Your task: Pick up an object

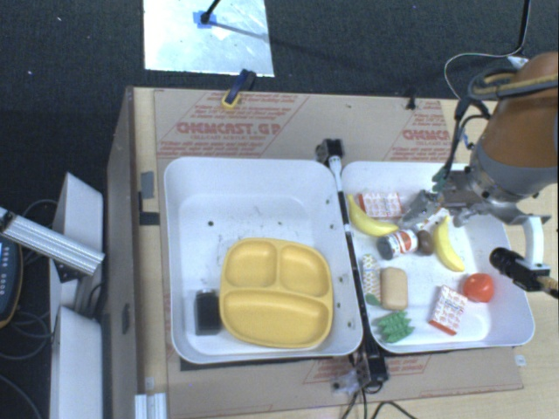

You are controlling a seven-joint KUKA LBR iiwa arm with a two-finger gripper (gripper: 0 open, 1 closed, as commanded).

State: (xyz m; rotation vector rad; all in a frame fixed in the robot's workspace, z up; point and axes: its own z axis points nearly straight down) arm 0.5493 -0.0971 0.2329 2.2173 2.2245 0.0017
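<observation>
My gripper (pixel 425 211) hangs over the back of the right bin (pixel 511 330), with the grey and orange arm behind it at the right edge. Just below it lie a small jar with a red label (pixel 398 242), a brown lump (pixel 425 243) and a yellow banana (pixel 449 246). Left of the gripper sit a red and white carton (pixel 382 203) and a second banana (pixel 367 223). Nothing shows as held.
Toward the front of the right bin are a tan bread roll (pixel 395 288), a green piece (pixel 395 326), a red and white packet (pixel 448 310) and a red tomato (pixel 479 286). The left bin (pixel 188 234) holds a yellow divided plate (pixel 278 291) and a black block (pixel 207 311).
</observation>
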